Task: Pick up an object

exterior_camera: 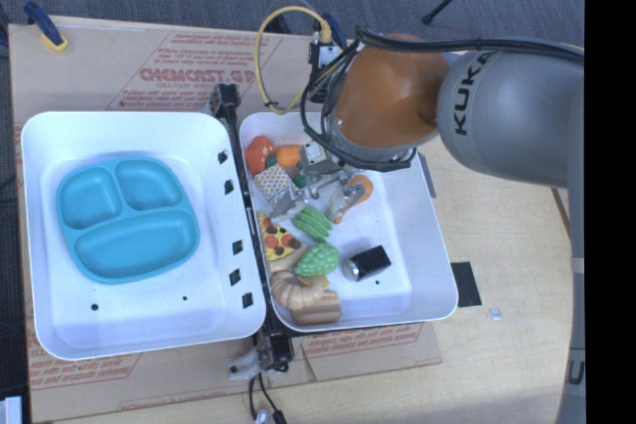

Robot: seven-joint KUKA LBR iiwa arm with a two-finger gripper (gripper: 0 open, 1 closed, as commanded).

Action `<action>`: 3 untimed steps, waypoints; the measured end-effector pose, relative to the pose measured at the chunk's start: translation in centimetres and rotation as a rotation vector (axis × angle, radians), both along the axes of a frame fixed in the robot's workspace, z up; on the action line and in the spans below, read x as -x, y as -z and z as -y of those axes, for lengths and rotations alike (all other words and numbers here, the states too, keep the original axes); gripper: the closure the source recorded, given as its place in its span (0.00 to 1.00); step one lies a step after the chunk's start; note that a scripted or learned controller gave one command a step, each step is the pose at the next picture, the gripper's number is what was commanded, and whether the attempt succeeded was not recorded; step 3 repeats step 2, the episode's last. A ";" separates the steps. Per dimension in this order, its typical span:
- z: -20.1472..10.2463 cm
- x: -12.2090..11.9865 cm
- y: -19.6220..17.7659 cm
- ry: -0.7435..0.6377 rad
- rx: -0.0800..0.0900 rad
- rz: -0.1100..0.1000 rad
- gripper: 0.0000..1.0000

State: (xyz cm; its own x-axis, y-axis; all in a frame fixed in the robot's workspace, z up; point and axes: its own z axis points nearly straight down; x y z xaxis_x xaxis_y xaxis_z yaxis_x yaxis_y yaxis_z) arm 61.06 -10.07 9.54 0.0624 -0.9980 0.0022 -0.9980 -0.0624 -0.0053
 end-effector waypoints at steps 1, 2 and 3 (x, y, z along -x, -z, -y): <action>-0.9 -4.6 0.3 -0.057 -0.003 -0.006 0.00; -1.1 -0.2 0.4 -0.029 -0.003 -0.008 0.00; -1.1 -0.2 0.4 -0.029 -0.003 -0.008 0.00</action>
